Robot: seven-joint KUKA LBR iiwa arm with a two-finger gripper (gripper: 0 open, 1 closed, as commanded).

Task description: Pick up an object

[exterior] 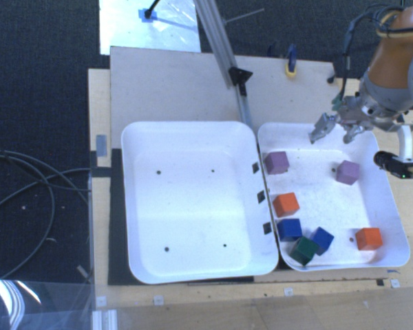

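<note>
Blocks lay scattered in your right bin (399,232): a purple block (277,162) at its far left, a second purple block (347,172) to the right, an orange block (286,203) by the left wall, a blue block (289,228) just near of it, a green block (303,250) touching another blue block (322,240), and an orange block (369,238) at the near right. Your claw (337,130) hovered over the bin's far edge, fingers spread and grasping nothing. Your left bin (193,205) sat beside it on the surface (172,88).
</note>
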